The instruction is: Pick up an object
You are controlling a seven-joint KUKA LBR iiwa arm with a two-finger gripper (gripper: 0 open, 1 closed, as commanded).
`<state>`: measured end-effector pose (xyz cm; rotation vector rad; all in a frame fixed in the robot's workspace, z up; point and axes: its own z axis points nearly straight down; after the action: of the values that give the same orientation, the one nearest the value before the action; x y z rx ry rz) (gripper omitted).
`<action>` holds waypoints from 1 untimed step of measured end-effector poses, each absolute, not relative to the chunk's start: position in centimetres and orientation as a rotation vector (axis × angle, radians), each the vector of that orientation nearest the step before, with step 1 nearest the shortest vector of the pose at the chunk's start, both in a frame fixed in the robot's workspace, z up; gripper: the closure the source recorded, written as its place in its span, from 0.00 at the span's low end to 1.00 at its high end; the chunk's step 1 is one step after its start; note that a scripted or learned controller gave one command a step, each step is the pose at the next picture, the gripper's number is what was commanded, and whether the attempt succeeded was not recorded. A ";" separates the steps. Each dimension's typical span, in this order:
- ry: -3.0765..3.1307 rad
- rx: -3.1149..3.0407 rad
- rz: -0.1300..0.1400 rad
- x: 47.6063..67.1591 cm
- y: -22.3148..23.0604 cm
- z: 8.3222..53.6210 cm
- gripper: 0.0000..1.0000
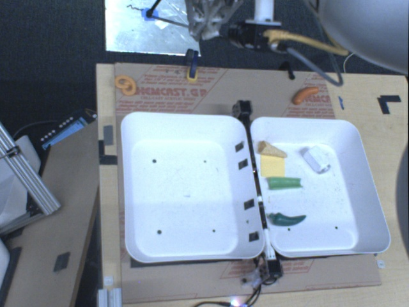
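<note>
We see the tool [206, 25] parked past the worktop's far edge; can't tell its opening. Pepper [287, 219] awaits in right bin [367, 171].

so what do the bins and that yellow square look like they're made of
Right bin and left bin: probably moulded plastic, white and smooth, with rounded corners and a soft sheen. Yellow square: flat, matte, even colour, likely a plastic or foam toy cheese slice; the view leaves that open.
</note>
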<state>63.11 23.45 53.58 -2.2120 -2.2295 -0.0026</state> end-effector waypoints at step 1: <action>-2.229 -2.212 -0.002 59.4 23.4 53.6 1.00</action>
<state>59.41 23.44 53.55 -2.2122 -2.2289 -0.0017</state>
